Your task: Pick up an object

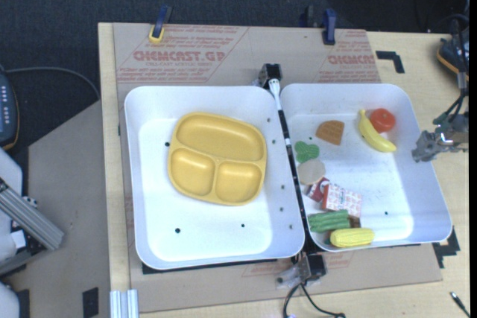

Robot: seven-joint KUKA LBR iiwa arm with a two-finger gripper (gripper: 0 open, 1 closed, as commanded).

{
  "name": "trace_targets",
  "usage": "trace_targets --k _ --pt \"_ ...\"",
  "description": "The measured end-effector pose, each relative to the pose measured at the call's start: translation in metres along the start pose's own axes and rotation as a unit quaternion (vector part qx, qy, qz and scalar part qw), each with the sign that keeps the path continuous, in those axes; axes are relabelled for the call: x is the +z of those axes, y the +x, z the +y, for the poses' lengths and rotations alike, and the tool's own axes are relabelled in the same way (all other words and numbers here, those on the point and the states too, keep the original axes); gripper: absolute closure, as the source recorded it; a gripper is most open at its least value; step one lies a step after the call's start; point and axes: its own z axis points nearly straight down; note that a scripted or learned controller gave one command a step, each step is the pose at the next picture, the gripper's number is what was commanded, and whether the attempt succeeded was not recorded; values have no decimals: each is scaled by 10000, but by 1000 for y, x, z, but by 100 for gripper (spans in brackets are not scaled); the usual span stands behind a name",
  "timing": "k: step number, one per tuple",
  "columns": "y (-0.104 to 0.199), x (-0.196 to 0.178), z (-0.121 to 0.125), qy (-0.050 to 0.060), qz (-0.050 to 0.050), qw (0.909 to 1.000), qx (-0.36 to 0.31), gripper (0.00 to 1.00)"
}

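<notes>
Waiting at the right rim of the right bin (428,194), the tool (426,147) hangs bare, its grip too blurry to tell, and the banana (374,133) lies just left of it, long side running toward the tool.

Red print reading "CHEMCAST GP" runs across the brown protective sheet (223,48) that covers the desk, behind the left bin. The same red wording appears again on the sheet behind the right bin, though only part of it shows there. Smaller red lines sit above and below each, too fine to read. The red-and-white packet (339,199) in the right bin seems printed, but illegibly.
</notes>
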Motion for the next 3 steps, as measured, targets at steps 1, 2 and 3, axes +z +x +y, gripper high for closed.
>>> trace_targets --k 1,2,3 --pt "50 10 10 38 32 10000 -22 100" --pt "104 -1 32 10 23 10000 -30 100" --pt "164 7 48 19 25 10000 -32 100"
